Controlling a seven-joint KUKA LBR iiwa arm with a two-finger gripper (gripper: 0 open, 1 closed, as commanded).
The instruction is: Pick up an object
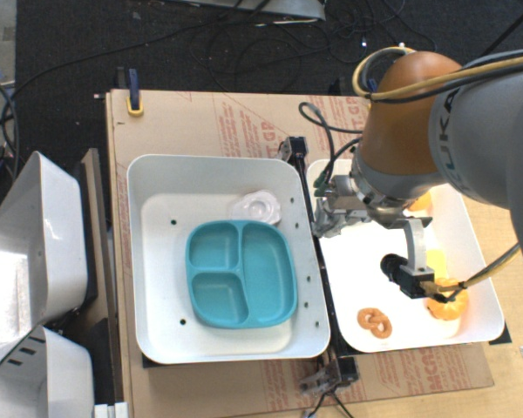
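Observation:
In the right bin (pixel 479 320), a small brown pretzel (pixel 375 322) lies near the front edge. To its right, in the front right corner, is an orange and yellow object (pixel 447 308). A yellow piece (pixel 437 260) shows further back, partly hidden by the arm. My gripper (pixel 329 216) hangs over the bin's back left part, close to the wall between the bins, apart from the pretzel. The grey arm and its orange band (pixel 410 103) cover the back of this bin.
The left bin (pixel 148 233) holds a teal divided plate (pixel 241 273) in its middle and a clear plastic lid (pixel 256 207) just behind it. Both bins rest on a cardboard sheet (pixel 209 120). White containers (pixel 30 251) stand off the bench at the left.

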